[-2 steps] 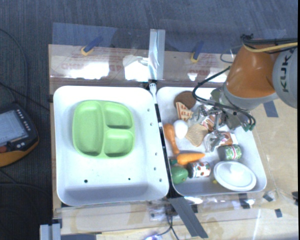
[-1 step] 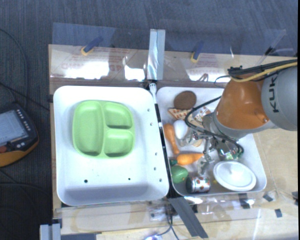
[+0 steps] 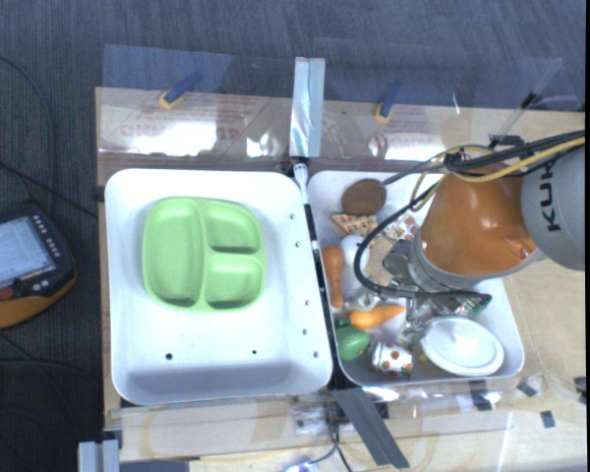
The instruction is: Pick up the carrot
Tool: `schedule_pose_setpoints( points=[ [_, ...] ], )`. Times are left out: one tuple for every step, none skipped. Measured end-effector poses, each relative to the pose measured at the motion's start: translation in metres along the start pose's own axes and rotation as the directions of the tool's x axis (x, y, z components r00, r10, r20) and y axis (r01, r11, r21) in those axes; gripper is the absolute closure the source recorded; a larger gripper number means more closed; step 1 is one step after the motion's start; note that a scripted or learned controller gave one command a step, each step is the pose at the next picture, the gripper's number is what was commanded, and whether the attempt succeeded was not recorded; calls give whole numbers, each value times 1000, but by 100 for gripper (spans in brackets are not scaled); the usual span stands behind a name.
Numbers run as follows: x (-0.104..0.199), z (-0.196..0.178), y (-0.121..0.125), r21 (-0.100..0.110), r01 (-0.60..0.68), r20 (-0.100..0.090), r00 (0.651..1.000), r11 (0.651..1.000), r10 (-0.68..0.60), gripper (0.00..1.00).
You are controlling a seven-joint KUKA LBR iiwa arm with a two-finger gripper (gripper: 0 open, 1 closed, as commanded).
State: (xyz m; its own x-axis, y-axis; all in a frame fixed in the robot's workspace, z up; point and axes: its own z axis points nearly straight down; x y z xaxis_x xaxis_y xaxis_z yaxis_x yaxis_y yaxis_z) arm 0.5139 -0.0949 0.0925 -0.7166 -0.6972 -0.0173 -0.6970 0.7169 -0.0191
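The carrot (image 3: 377,316), orange and tapered, lies low in the right bin (image 3: 511,308), near its middle. My gripper (image 3: 411,313) hangs below the orange wrist band (image 3: 472,229), down in that bin. It sits right at the carrot's right end, and the wrist and cables hide much of it. Whether it touches the carrot is unclear.
A second orange stick-shaped piece (image 3: 332,273) lies along the right bin's left wall. Around the carrot are a green round piece (image 3: 351,343), a spotted small item (image 3: 393,360), a white bowl (image 3: 460,347), a pizza slice (image 3: 352,224) and a brown disc (image 3: 364,197). The left bin (image 3: 138,357) holds a green divided plate (image 3: 205,252).
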Motion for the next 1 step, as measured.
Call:
schedule_pose_setpoints(
  points=[
    [2,1,-10,-5,583,8,812,812,-583,0]
  ],
)
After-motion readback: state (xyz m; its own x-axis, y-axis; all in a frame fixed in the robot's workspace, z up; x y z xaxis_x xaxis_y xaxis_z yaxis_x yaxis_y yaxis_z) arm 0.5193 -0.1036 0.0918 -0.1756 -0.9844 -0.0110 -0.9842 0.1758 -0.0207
